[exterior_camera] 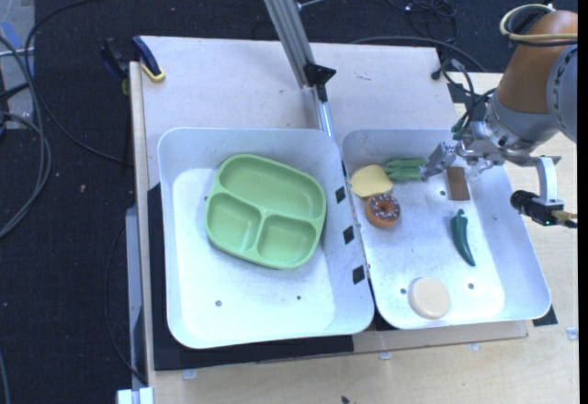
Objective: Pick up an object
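Two shallow white bins sit side by side on the surface (230, 81). The left bin (184, 301) carries a light green divided plate (266, 211), lying slightly toward that bin's far right corner. The right bin (514, 283) holds several toy foods. A green chili pepper (462, 238) lies near the bin's right edge, its long axis running roughly from the far edge toward the near edge, stem end at the far side and tip pointing toward the near right corner. A chocolate-frosted donut (383, 209) rests near the bin's left edge, touching a yellow piece (370, 180) just beyond it. A green leafy vegetable (404, 169) lies across the far part of the bin, its long axis running left to right, with its right end close to the end effector (452, 162). A round cream-coloured bun (429, 297) sits near the near edge. The end effector hangs over the far right part of the right bin, with a small brown block (457, 183) right beneath it; how wide it stands and whether it grips anything cannot be made out.
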{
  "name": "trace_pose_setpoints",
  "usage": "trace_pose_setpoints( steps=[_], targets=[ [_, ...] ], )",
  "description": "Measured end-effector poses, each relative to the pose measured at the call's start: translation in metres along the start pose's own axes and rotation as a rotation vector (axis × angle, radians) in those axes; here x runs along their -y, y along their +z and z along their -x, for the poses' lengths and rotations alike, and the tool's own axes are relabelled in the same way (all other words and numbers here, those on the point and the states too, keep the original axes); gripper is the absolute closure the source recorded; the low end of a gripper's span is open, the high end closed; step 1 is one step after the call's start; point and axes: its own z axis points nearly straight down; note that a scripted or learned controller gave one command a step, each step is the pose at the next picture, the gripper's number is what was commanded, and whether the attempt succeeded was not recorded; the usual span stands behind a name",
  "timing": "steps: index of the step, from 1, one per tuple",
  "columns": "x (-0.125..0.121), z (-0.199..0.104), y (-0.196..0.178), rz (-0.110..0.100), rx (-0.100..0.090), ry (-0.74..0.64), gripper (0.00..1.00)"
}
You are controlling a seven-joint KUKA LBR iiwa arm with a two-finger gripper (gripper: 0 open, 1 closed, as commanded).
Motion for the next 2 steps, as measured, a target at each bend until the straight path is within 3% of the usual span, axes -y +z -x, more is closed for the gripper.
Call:
trace_pose_setpoints(
  steps=[1,2],
  targets=[
    [-0.002,0.001,0.044,0.009,0.005,-0.002,0.00],
    [-0.004,0.001,0.030,0.017,0.007,-0.003,1.00]
  ],
)
